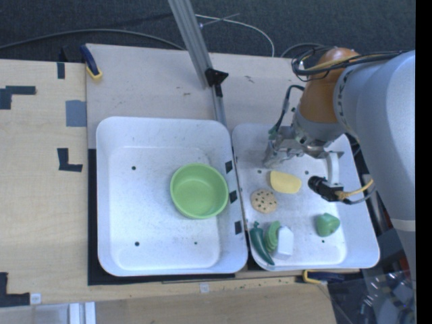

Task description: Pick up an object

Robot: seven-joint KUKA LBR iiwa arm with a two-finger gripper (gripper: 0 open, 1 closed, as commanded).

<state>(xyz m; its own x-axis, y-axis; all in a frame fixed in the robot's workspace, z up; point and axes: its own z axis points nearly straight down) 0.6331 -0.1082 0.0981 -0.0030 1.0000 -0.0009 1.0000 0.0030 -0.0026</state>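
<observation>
The arm point(378, 106) enters from 3 o'clock and bends down over the right bin point(358, 252), its orange band point(324, 93) above the wrist. The gripper point(273, 155) hangs over the upper left part of the right bin, pointing down toward the bin floor. Whether it is spread or pressed together cannot be told from this angle; nothing shows between its tips.

Candidate objects in the right bin, relative to the gripper:
- Yellow piece point(285, 181): just beside the gripper, at about 5 o'clock, lying flat on the bin floor.
- Cookie point(263, 200): near, at 6 o'clock, just beside the yellow piece.
- Green leafy item point(264, 238) with a white block point(285, 241): at 6 o'clock, against the near wall of the bin, well apart from the gripper.
- Small green object point(327, 224): at about 4 o'clock, well apart.

A green bowl point(198, 191) sits upright in the left bin point(118, 181), at about 8 o'clock from the gripper.
</observation>
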